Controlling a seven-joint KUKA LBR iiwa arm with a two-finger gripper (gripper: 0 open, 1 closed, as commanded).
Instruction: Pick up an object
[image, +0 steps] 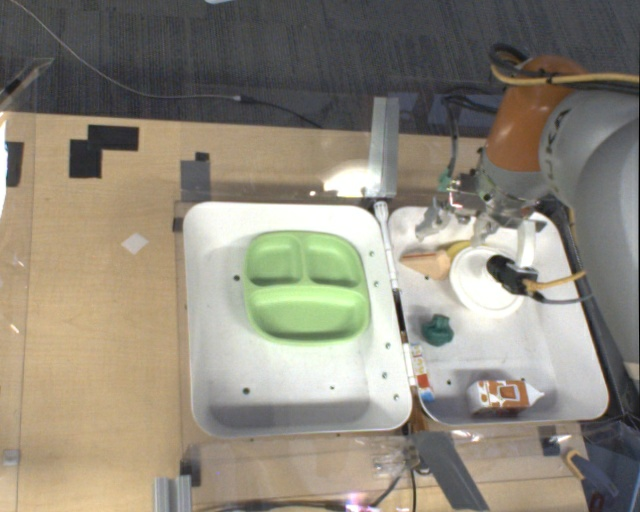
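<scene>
Nearest to where I stood, the wooden tabletop carried two white bins side by side. Its left bin held a green divided plate. Over the right bin the claw hung at the far end, though I couldn't tell how its fingers stood. Just below it sat a white bowl with a tan cone-shaped piece beside it. Nearer lay a small carton, and between them a little teal toy.
</scene>
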